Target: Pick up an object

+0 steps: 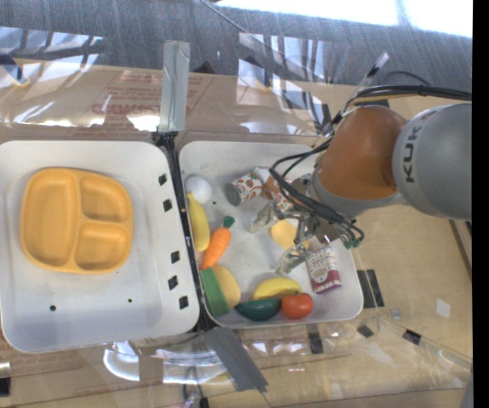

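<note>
We see the gripper (299, 238) low in the right bin (346, 300), its metal jaws splayed apart, released, nothing between them. Just beside the jaws, to their upper left, sits a pale yellow lemon (283, 232), roundish, no clear long axis; contact with the jaws we cannot tell. Touching or just right of the jaws lies a small red-and-white packet (322, 269), long axis running top to bottom with a slight tilt.

Up-left of the gripper lies a brown printed cup (246, 187) on its side, mouth pointing left. Below the jaws a banana (275, 288) lies roughly left-right, with a red tomato (297, 306) and a dark green vegetable (258, 309) along the near wall. A carrot (216, 245) points its green top up-right, long axis diagonal. Against the left wall stand a second yellow banana-like piece (199, 222), running top to bottom, a white egg (196, 185) above it, and a green-and-yellow piece (218, 288) below.

The arm (431, 155) comes in from the right, grey link level, the orange band (359, 155) bulging above the wrist, wrist bent down into the bin, cables looped over it.

The left bin (23, 313) holds a yellow divided tray (76, 219). Both bins sit on the counter (414, 262).
</note>
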You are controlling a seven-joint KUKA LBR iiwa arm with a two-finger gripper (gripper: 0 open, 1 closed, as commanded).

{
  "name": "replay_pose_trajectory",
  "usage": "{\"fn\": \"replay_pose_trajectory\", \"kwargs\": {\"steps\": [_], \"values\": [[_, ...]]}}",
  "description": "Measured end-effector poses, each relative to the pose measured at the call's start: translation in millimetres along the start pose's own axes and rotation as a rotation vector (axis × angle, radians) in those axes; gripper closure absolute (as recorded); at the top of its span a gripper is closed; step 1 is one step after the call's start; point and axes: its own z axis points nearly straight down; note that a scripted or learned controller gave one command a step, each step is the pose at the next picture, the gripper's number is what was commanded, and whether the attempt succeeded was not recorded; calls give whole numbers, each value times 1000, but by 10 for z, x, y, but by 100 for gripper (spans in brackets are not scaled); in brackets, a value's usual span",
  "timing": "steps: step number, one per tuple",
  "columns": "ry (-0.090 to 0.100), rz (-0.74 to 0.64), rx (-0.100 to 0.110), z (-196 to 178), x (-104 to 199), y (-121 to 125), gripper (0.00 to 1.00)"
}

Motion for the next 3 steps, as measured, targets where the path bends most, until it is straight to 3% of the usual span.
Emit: {"fn": "replay_pose_trajectory", "kwargs": {"steps": [1, 2, 3], "values": [[-4, -7, 2, -115, -33, 8, 100], [-6, 28, 3, -994, -332, 243, 100], [-3, 129, 0, -1512, -772, 448, 100]]}}
